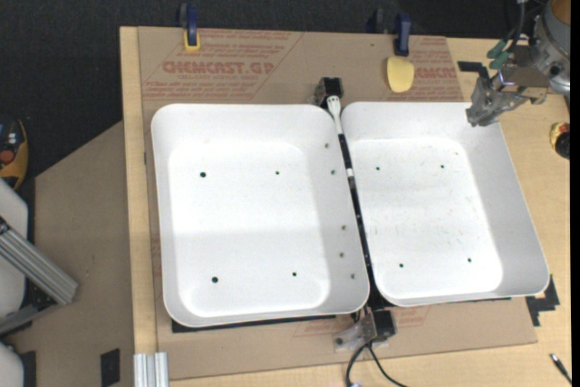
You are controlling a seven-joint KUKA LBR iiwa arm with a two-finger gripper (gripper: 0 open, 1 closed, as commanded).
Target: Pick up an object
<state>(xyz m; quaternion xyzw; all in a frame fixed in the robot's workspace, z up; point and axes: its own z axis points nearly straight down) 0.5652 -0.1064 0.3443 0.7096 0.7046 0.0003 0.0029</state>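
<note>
A small pale yellow object [400,73] lies on the brown board just behind the right bin [507,195], near a blue clamp. My gripper [482,111] hangs at the far right corner of the right bin, over its rim, about a hand's width to the right of the yellow object. I see nothing held in it. The left bin [168,195] sits beside the right one, their rims meeting in the middle.
Two blue clamps [189,16] [402,30] hold the board at its far edge. A black bracket with a white strip [330,93] runs down between the bins. Cables and a connector [373,328] lie at the near edge.
</note>
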